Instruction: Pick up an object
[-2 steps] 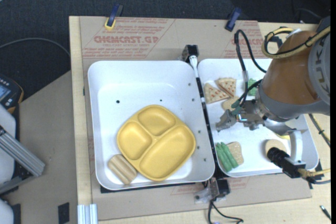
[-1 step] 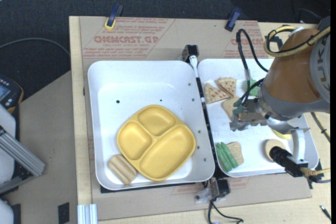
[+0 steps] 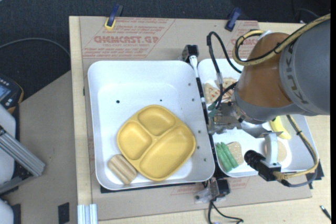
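**Q:** What lies in the left bin?

**A:** A yellow divided plate with three compartments, resting flat on the bin floor toward the near edge. A tan ridged wooden block sits just beside the plate, at its near-left rim, apparently touching it.

**Q:** And the right bin?

**A:** Relative to the yellow plate, this bin lies to the right, across the shared wall. It holds several small items: a green ribbed piece on a tan slice near the dividing wall, a pale patterned item toward the far end, a yellow object partly hidden by the arm, and a pale round piece further right.

**Q:** Where is the arm?

**A:** It reaches over the right bin, its orange band above the wrist. The gripper hangs just right of the dividing wall, level with the plate's far rim.

**Q:** Is the claw released or clenched?

**A:** This cannot be told; the wrist and cables hide it, and nothing is visibly grasped.
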You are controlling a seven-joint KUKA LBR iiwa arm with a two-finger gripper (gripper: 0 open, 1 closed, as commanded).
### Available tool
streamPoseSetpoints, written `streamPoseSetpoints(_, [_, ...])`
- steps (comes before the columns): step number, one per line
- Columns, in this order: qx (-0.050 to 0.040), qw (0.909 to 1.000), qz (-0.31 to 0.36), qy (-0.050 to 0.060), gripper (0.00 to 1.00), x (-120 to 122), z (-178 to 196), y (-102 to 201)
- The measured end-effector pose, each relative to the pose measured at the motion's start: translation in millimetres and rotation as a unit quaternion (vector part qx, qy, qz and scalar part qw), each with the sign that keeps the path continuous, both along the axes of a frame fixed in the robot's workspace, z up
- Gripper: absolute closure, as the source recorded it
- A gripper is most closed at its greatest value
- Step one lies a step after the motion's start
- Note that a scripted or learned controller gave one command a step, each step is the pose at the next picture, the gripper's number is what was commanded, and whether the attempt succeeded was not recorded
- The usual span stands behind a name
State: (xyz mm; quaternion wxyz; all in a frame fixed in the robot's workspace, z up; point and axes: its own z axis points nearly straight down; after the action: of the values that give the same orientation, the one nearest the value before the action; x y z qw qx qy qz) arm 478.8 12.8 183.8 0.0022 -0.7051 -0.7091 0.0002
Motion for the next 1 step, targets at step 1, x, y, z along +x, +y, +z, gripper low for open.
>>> streamPoseSetpoints(1, [-0.0012, 1.0000, -0.003, -0.002, 1.00, 0.9, 11.1, -3.5])
